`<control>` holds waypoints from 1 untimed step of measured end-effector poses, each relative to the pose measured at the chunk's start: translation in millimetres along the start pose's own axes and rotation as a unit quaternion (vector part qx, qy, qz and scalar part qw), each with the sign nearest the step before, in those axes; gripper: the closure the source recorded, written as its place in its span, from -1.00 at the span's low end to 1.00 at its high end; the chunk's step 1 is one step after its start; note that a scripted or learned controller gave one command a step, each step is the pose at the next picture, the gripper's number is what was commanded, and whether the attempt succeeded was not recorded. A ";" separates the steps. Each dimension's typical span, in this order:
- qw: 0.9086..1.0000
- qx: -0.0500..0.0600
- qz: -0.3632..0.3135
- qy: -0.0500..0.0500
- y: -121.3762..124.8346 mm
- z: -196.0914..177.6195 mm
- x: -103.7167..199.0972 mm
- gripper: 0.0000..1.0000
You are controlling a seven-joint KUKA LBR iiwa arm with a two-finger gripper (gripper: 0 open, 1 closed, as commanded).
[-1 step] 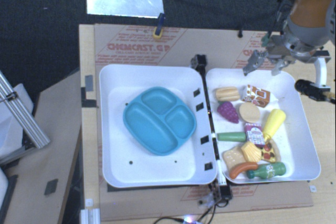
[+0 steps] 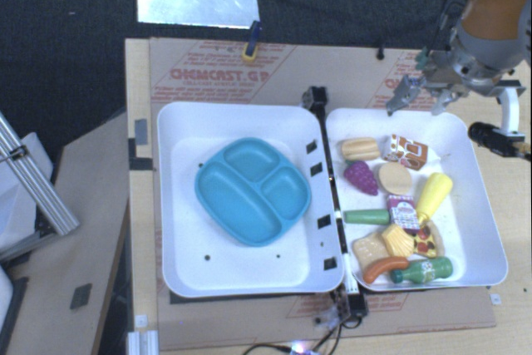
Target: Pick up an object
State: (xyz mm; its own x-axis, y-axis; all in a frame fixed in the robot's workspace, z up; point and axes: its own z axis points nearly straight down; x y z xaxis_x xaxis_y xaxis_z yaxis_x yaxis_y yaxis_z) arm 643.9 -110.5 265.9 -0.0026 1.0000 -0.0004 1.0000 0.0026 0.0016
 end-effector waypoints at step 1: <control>1.000 0.001 0.001 0.000 -1.8 61.0 -0.8 -1.00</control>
State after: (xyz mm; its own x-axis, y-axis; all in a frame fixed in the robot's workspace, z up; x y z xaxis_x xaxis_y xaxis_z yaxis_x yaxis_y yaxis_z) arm 642.2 -111.4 204.9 -0.0015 1.0000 -0.0003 1.0000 0.0015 -0.0001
